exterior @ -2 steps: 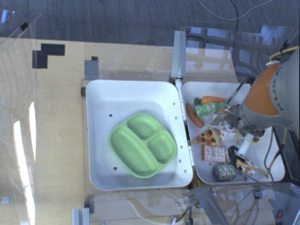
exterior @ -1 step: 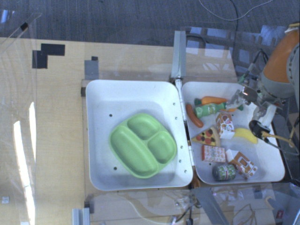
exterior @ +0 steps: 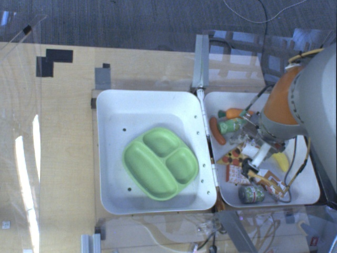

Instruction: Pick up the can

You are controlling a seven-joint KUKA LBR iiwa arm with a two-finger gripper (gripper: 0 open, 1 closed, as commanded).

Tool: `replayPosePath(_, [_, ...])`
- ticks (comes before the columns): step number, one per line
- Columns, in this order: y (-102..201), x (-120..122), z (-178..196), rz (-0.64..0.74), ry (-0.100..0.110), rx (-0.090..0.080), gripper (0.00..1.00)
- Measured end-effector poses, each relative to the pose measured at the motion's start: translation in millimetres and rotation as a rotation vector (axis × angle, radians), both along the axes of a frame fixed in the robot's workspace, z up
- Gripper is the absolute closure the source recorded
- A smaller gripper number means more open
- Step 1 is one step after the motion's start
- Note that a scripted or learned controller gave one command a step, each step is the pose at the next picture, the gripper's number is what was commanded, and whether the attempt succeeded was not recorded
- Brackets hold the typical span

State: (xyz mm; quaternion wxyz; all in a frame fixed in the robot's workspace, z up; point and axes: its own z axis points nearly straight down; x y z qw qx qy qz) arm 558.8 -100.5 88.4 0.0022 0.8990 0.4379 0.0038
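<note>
Looks like the approach step: the gripper (exterior: 251, 157) hangs low in the right bin (exterior: 310, 194), can't tell its state. The can (exterior: 251, 194) lies at lower right, just below it, ungrabbed. Next it'd need to shift down-frame over it.

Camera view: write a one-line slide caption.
KUKA arm's gripper hovers over the cluttered right bin near the can; a green divided plate lies in the left bin.

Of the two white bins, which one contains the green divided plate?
The left bin contains the green divided plate, which lies alone there. The right bin holds a clutter of small items, among them the can, under the arm.
</note>
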Motion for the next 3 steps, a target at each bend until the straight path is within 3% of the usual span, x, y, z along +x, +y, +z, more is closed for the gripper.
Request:
replayPosePath(1, [-73.4,-7.0,2.9,0.024,-0.002,0.020,0.00])
replayPosePath(2, [-75.5,-6.6,12.9,0.028,-0.005,0.012,1.00])
replayPosePath(3, [-44.2,23.0,121.1,-0.101,0.003,0.000,1.00])
